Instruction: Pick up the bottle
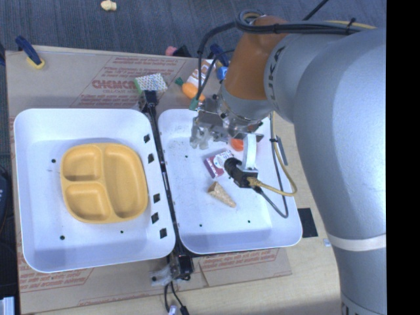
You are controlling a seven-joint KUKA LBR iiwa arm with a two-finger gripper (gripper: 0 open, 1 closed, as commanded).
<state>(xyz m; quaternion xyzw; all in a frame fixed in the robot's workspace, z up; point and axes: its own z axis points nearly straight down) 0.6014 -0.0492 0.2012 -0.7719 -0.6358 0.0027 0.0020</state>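
Presently, one camera view to enter, listed item by item as you see it from above.

Item: gripper (205, 133). It hangs low over the far end of the right bin (197, 231), under the orange band of the arm (341, 110). The wrist and cables cover much of it, so you cannot tell whether it is open or closed. Nothing can be seen held in it, and whether it touches the bin floor cannot be made out either.

Item: bottle (250, 155). This is a judgement: the small white body with a red-orange end, lying just beside the gripper on the arm's side and slightly nearer the camera, is the likeliest candidate. It is partly hidden by the wrist and a black cable fitting (236, 172).

Item: purple and white packet (215, 164). Lies on the bin floor just on the camera side of the gripper, next to the bottle.

Item: tan wedge (222, 195). Further toward the camera from the gripper, apart from the packet.

Item: yellow divided plate (104, 181). Rests in the left bin (26, 195), well apart from the gripper, across the wall between the bins.

Item: orange and white object (193, 85). Sits outside the bins on the cardboard, beyond the gripper; too small to name.

Step in hand, as you may judge it: the approach, with the grasp not yet shown. The next move calls for the gripper to be centred over the white body, clear of the packet, and then closed and lifted.
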